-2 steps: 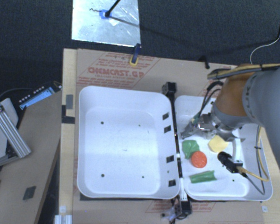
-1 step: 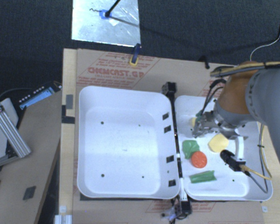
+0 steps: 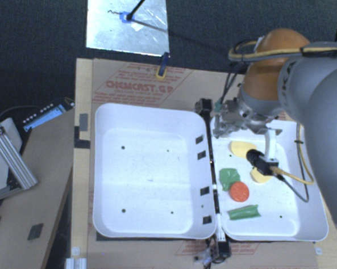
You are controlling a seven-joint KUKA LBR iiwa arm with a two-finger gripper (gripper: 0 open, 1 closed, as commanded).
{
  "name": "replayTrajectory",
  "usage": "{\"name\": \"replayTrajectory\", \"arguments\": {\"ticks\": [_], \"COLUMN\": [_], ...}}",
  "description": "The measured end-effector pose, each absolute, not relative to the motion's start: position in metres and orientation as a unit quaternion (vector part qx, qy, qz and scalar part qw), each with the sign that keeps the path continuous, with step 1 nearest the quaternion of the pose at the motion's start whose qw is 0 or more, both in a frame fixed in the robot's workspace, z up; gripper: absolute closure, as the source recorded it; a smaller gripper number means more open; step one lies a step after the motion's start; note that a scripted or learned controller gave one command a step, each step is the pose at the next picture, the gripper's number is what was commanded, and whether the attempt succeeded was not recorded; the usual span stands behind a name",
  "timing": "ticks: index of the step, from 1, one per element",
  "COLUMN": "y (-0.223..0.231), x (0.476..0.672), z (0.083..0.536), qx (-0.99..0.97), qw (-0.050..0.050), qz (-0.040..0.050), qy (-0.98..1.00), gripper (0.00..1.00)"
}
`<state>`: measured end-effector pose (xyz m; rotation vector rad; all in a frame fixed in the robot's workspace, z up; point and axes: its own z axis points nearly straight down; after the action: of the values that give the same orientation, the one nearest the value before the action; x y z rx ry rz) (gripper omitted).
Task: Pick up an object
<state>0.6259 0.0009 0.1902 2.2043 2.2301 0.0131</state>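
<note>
**Arm over the right bin, small objects below the tool**

At the far left, a tan wooden surface [image 3: 47, 169] carries a slanted metal rail [image 3: 8, 155] and a small blue-striped device [image 3: 44, 115]. Next to it, a cardboard sheet with red print [image 3: 140, 84] underlies two shallow white plastic bins set side by side. The left white bin [image 3: 149, 175] shows only small dark dots on its floor. A row of black clips [image 3: 206, 173] runs along the seam where the two bins meet.

The right white bin [image 3: 300, 219] holds the loose items, clustered near its left half: a flat pale yellow piece [image 3: 240, 147] at the top, a crumpled green piece [image 3: 229, 177] below it, a round orange-red disc [image 3: 239, 191] just beside and under that, and a long green pod-shaped piece [image 3: 244, 212] lowest. A second yellow piece [image 3: 260, 176] lies right of the green one, partly under a black cable end.

The tool [image 3: 226, 124] sits at the bin's upper left corner, just above and left of the pale yellow piece; whether it is wide or narrow cannot be told. The grey arm [image 3: 319, 95] reaches in from the right, its orange band [image 3: 276, 49] above the wrist, bent downward.
</note>
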Motion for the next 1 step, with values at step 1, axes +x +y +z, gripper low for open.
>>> {"name": "replayTrajectory", "arguments": {"ticks": [1], "y": [0.0542], "x": [0.4943], "z": [0.1837], "qx": [0.704], "qw": [-0.005], "qz": [-0.0022], "qy": [0.710], "gripper": [1.00]}}
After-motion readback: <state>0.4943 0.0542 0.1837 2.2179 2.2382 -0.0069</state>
